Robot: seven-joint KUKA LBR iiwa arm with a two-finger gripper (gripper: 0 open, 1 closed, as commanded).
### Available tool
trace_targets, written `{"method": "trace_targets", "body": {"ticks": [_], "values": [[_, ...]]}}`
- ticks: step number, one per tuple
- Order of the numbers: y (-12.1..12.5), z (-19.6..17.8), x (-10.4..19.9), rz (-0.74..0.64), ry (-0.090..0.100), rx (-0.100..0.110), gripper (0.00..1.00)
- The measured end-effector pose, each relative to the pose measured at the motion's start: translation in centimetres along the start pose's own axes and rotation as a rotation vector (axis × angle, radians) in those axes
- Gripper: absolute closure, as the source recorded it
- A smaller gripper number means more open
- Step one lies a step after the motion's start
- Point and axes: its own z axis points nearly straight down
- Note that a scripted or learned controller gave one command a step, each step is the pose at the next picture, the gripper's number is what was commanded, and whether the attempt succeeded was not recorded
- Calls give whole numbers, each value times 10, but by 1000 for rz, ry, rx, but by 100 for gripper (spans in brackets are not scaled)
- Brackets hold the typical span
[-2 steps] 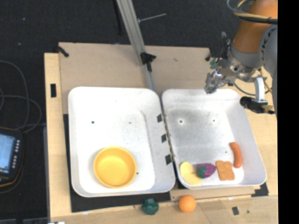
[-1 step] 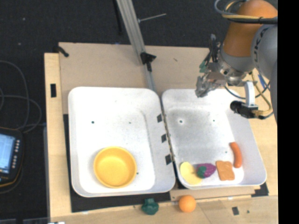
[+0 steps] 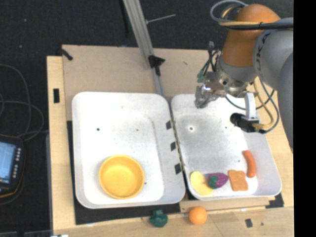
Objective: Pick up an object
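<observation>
End effector [image 3: 203,98] (right bin [image 3: 210,132], far edge)

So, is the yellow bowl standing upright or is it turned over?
Upright. The yellow bowl sits in the left bin with its opening facing up: its round rim and hollow inside are visible from above.

The gripper [image 3: 203,97] hangs over the right bin's [image 3: 217,132] far edge — a yellow bowl [image 3: 121,176] sits in the left bin [image 3: 118,117].
</observation>
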Motion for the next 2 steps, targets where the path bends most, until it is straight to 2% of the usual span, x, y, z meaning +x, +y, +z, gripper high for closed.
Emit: {"method": "trace_targets", "body": {"ticks": [2], "values": [[-24, -21, 113, -6, 3, 0, 100]]}}
